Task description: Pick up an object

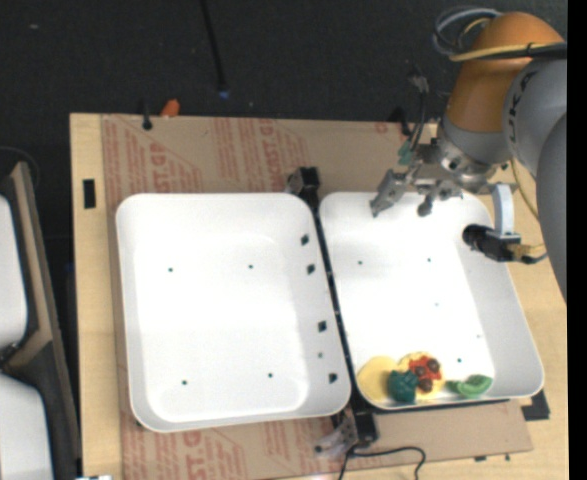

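Hovering over the far edge of the right bin (493, 298), the gripper (405, 200) has its jaws spread apart with nothing between them; the small toys (425, 376) lie clustered well apart, in that bin's near corner on the desk (223, 158)

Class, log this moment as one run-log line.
gripper: open, above right white bin far edge | small colourful objects: near corner, untouched | holding: nothing
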